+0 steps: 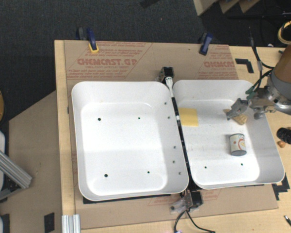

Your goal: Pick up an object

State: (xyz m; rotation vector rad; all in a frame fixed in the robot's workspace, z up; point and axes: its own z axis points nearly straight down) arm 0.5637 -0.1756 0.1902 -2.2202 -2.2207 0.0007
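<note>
- The two bins take up most of the bench. The right bin (262, 171) has everything in it and sits on the arm's side, which is presumably why the gripper works there, while the left bin (119, 140) lies well off to the far side of the fingers.
- The arm (286, 84) comes in from the right edge and leans over the right bin's upper right part, low enough that it looks like it's going for a grab.
- The gripper (238, 112) points toward the bin's middle. The fingers are splayed a bit, not clenched, and I can't see anything pinched between them.
- A grey can (237, 144) lies on its side just below the fingers, apart from them. It's round, so I'd guess it rolls if nudged.
- A yellow square (188, 117) lies flat on the bin floor, off to the side of the fingers toward the divider. It looks thin, so hard to pinch.
- A small tan piece (240, 121) sits right at the fingertips, maybe touching them. I can't tell if it's a separate object or part of the gripper. If it's loose, it's my bet for the target.
</note>
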